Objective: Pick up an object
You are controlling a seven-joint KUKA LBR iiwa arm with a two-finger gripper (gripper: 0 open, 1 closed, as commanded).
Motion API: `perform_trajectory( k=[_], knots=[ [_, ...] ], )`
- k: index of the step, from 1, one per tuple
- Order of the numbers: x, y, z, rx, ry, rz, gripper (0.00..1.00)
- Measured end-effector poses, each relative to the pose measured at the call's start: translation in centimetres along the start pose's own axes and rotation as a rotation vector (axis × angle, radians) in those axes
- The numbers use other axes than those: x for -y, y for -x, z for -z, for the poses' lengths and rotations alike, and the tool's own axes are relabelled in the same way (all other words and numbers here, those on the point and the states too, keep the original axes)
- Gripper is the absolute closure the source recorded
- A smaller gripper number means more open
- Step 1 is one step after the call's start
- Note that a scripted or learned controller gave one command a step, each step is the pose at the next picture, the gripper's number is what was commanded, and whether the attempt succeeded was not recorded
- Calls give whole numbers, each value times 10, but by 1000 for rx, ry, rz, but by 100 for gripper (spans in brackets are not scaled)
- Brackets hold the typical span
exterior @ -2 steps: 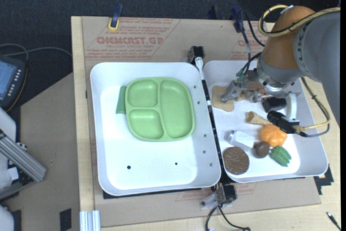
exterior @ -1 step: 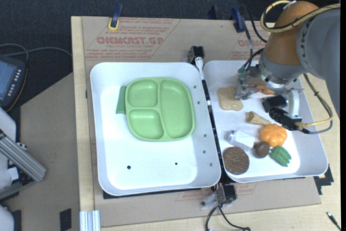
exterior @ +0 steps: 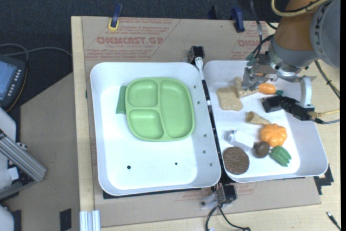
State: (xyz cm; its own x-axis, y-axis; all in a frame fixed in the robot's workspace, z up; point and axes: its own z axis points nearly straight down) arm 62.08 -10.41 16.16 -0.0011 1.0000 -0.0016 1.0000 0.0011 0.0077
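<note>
My gripper [exterior: 252, 81] hangs low over the far part of the right bin [exterior: 306, 135], at the end of the grey and orange arm. A small orange piece [exterior: 267, 88] lies just right of it. A tan bread slice [exterior: 229, 99] lies just left of and below it. Nearer the front are a tan wedge [exterior: 257, 117], an orange pumpkin [exterior: 273, 134], a brown ball [exterior: 261, 149], a green ridged piece [exterior: 281, 155], a round brown cookie [exterior: 236, 160] and a pale clear item [exterior: 239, 138]. Nothing is visibly held.
The left bin [exterior: 108, 132] holds a green divided plate [exterior: 160, 108]. The two bins meet along a raised rim [exterior: 208, 111]. Cardboard lies under both bins, with clamps at its far edge.
</note>
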Motion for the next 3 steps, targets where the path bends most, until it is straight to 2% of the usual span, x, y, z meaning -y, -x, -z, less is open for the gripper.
perform_trajectory(
  k=[1, 2, 3],
  knots=[
    [-3, -1, 44, 0, -1, 0, 100],
    [-4, -1, 65, -1, -2, 0, 100],
    [37, -28, 67, -3, -11, 1, 100]
  ],
)
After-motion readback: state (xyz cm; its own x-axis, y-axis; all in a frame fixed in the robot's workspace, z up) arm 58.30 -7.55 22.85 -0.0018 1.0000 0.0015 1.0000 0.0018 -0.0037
